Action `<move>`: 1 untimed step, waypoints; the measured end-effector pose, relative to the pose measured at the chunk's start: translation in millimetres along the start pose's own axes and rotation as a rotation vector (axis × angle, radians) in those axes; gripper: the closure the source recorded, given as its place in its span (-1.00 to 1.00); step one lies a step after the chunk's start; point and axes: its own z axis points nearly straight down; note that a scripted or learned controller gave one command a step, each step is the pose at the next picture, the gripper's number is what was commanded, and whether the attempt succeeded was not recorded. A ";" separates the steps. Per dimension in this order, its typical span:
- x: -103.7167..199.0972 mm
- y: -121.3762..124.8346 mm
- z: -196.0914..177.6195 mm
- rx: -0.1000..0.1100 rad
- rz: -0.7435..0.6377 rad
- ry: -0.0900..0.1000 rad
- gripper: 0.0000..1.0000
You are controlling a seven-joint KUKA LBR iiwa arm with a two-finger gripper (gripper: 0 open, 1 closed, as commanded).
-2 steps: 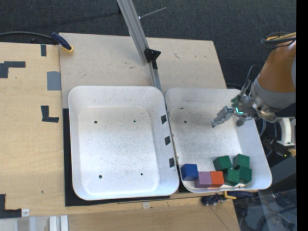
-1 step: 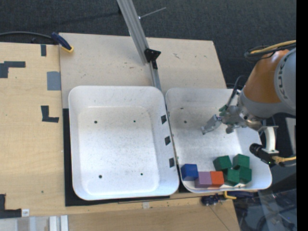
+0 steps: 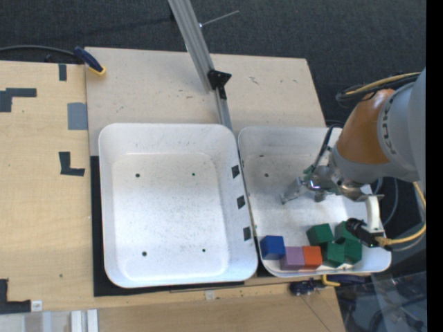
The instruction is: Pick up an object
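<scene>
- Blocks crowd the right bin's near edge: blue, purple, orange, green ones toward its near right corner.
- From here I see the hand over that bin's bare middle, fingers spread, gripping nothing.
- I judge blue the best pick: it sits at the row's end, with a free side. I'd straddle it squarely before closing.

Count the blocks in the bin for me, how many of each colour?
Blue block: 1
Purple block: 1
Orange block: 1
Green blocks: about 2, bunched together so hard to separate
Total: about 5, all in the right bin
</scene>
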 end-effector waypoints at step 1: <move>0.7 1.1 -12.8 -0.003 -0.001 0.001 1.00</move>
